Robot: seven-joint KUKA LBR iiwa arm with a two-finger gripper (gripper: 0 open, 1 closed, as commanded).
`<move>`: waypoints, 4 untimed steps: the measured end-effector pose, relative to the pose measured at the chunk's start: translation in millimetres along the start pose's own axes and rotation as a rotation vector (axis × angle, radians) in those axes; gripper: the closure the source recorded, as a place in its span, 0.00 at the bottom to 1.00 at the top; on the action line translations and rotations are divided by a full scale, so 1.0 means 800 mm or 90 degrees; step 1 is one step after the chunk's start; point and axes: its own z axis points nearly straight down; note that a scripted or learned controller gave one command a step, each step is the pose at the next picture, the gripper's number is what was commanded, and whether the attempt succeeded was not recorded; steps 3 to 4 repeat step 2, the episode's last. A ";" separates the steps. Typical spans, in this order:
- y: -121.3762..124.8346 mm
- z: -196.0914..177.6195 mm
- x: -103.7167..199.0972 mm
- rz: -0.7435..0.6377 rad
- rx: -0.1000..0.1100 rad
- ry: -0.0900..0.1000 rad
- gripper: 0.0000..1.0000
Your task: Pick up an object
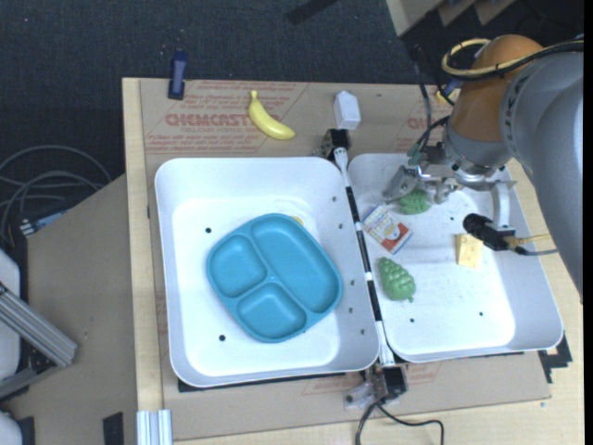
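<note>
Reaching from right, arm [519,91] (wrist down) over right bin [519,327].

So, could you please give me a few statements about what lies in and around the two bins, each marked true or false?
1. The blue divided plate lies in the left bin. True.
2. The banana lies in the right bin. False: it lies on the bench beyond the bins.
3. The tool is over the right bin. True.
4. The yellow block sits on the plate. False: it sits in the right bin.
</note>
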 end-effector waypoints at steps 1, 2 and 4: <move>0.001 -0.013 0.000 0.000 -0.001 -0.001 1.00; -0.094 -0.125 0.072 -0.001 -0.001 0.001 1.00; -0.094 -0.125 0.072 -0.001 -0.001 0.001 1.00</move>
